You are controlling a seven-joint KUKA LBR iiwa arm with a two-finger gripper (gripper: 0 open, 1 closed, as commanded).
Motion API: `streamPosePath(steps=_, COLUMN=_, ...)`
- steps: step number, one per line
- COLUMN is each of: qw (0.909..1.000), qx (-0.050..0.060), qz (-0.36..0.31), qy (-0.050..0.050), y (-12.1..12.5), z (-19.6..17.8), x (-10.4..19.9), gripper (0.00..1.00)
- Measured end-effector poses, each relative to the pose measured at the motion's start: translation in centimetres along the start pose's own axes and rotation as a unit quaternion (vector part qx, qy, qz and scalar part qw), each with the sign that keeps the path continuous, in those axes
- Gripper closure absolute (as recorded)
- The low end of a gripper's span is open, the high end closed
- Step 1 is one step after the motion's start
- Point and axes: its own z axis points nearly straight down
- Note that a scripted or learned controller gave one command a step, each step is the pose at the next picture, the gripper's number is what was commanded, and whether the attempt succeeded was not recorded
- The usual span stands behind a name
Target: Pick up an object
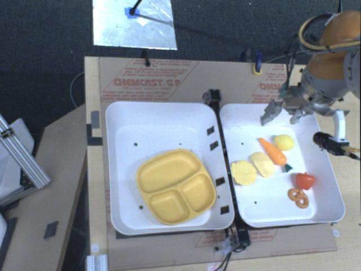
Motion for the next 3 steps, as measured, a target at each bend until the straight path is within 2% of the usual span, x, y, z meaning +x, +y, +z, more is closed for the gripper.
streamPosePath(steps=1, qw=1.0000, qx=-0.006, qz=-0.001, qy=-0.001, y=0.3, z=-0.7, x=0.0, gripper=0.00)
streamPosePath(steps=2, qw=1.0000, qx=-0.004, qz=0.000, qy=-0.001, y=0.5, z=3.7, x=-0.6, gripper=0.00)
streamPosePath(steps=3, qw=1.0000, qx=-0.004, qz=0.000, qy=0.000, y=0.7, z=9.9, x=-0.9, gripper=0.00)
